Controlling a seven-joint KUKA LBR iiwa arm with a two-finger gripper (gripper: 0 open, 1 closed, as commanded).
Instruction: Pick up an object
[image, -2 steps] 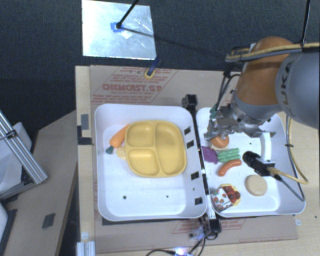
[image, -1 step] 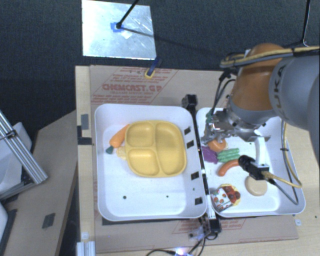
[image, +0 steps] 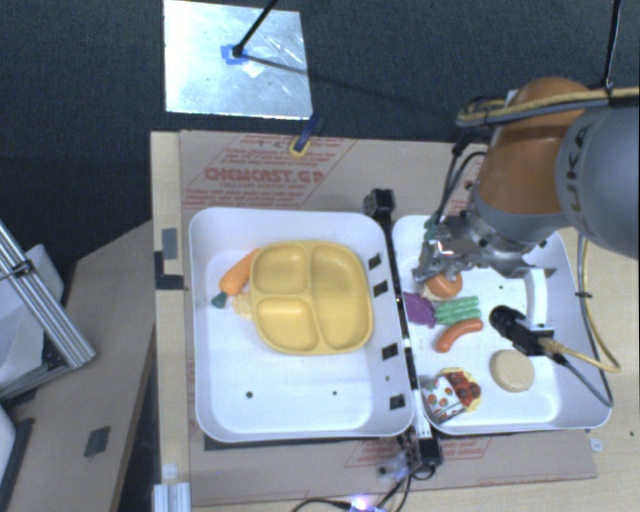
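My gripper (image: 438, 266) hangs low over the far left part of the right bin (image: 570, 400). Directly beneath it lies a round orange toy fruit (image: 444, 286), partly covered by the gripper. Just in front of the fruit are a purple toy (image: 419, 310), a green bean pod (image: 457, 309) and an orange-red sausage (image: 458, 335). A tan round cookie (image: 513, 372) and a colourful pizza-like piece (image: 452, 392) lie nearer the front edge.
The left bin (image: 230, 400) holds a yellow divided plate (image: 305, 297), with a carrot (image: 236, 273) beside the plate's left edge. A raised divider (image: 397, 300) with black clips separates the two bins. The bulky arm (image: 540, 160) reaches over the right bin's far side.
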